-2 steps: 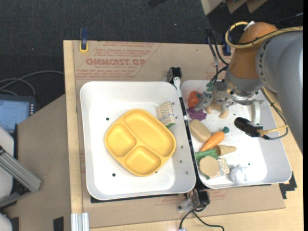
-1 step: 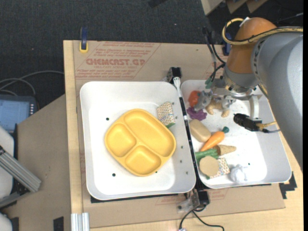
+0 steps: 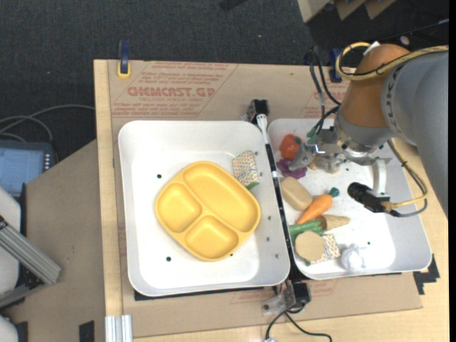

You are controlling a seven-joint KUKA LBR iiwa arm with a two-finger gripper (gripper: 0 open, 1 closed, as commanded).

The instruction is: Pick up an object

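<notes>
We see a yellow divided plate [image 3: 207, 209] in the left bin [image 3: 135, 191], a carrot [image 3: 315, 206] mid right bin [image 3: 410, 251], and the gripper [image 3: 324, 155] at that bin's far edge, its state unclear.

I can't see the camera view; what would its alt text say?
A grey robot arm reaches from the right over the right white bin of toy food, including a carrot. The left white bin holds a yellow divided plate.

Brown protective board [image 3: 178, 91] printed in red covers the bench, which stands on dark grey carpet [image 3: 64, 20]; cables [image 3: 43, 116] trail at left.
</notes>
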